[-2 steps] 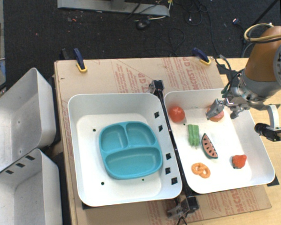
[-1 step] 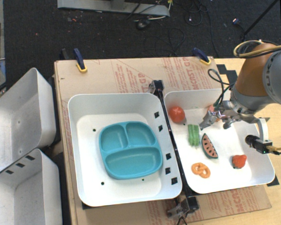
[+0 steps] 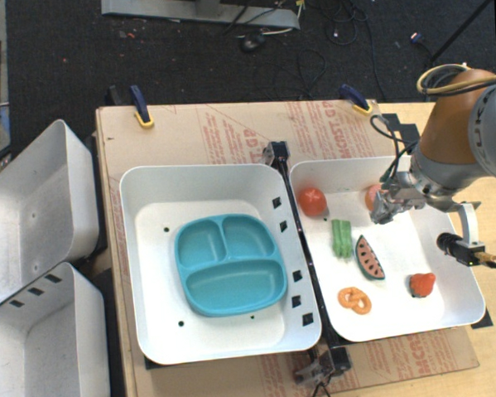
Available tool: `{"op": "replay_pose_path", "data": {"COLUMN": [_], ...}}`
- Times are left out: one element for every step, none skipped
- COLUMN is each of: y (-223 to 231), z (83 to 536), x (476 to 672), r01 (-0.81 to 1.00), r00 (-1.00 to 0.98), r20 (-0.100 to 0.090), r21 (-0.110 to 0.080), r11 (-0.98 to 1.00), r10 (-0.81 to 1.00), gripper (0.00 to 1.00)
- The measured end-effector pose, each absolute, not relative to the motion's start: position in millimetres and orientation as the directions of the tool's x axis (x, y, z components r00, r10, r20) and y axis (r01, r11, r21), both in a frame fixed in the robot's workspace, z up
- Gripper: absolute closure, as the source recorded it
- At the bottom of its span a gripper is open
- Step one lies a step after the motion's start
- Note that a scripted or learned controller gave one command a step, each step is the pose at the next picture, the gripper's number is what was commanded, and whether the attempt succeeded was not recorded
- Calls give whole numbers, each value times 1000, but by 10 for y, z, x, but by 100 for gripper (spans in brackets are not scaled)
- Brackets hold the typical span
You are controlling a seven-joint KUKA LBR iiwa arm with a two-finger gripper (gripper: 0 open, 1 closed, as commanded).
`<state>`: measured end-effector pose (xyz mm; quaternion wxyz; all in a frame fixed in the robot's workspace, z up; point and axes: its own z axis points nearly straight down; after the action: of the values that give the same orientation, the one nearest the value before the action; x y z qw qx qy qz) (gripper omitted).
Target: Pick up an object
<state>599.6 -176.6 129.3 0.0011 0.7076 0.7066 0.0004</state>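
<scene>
Holding toy foods (image 3: 368, 258), right bin (image 3: 461, 313); blue tray (image 3: 231, 264), left bin (image 3: 156, 339).

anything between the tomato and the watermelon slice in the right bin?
Yes, in the camera view a green piece lies between the tomato and the watermelon slice, close beside the slice's left edge.

Red tomato (image 3: 313, 202), green pepper (image 3: 341, 237), watermelon slice (image 3: 368, 258), pretzel (image 3: 354, 299), strawberry (image 3: 422, 285), right bin

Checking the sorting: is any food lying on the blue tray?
No, the blue tray sits bare in the left bin; the watermelon slice lies in the right bin.
</scene>
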Motion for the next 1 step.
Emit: {"op": "replay_pose_path", "data": {"y": [-1794], "z": [1930], "x": [6005], "r01": [1000], "r00": [-2], "r20": [-2], "r21": [6], "r11": [2], "r10": [1000], "gripper": [100]}}
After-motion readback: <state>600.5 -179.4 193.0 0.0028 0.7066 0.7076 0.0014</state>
